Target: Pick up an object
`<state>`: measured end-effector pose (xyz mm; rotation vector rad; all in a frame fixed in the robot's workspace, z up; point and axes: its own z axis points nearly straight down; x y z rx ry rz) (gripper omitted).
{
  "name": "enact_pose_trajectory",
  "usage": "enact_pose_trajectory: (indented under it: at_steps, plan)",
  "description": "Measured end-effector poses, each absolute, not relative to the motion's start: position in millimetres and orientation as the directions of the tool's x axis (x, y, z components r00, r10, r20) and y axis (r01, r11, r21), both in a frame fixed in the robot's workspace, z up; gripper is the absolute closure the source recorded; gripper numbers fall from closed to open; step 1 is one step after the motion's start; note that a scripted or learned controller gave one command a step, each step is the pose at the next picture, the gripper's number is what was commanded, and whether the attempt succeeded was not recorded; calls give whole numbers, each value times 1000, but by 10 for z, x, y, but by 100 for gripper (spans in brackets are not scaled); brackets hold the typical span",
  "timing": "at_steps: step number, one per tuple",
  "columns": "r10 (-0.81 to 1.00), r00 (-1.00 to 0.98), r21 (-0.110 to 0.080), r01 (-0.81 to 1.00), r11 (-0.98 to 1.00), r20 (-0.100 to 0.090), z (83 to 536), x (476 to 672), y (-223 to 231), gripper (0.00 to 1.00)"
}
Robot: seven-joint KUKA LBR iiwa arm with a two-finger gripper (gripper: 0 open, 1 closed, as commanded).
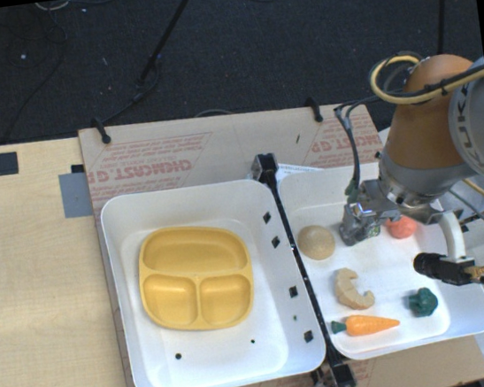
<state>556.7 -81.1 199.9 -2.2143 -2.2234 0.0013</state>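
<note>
The right bin (474, 316) holds several small items: a beige round ball (317, 242), a tan curved pastry piece (353, 289), an orange carrot (370, 325), a dark green lump (423, 301) and a red-orange ball (400, 227). My gripper (359, 224) hangs over the upper middle of this bin, between the beige ball on its left and the red-orange ball on its right. Nothing shows between its fingers.
In the left bin (125, 249) lies a yellow divided plate (196, 275). A black divider (288, 253) runs between the two bins. A black handle-like part (445, 268) and cables stick out by the right bin's right side. Cardboard lies under both bins.
</note>
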Motion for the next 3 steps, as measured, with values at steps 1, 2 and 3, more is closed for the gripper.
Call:
enact_pose_trajectory:
  at_steps: [1,2,3]
  plan:
    - [1000,-5,-3,1000,5,2,1935,5696,-264,100]
    - [1000,-4,-2,1000,4,0,2070,5807,171,100]
    - [1000,-5,-1,1000,5,1,2198,5981,736,100]
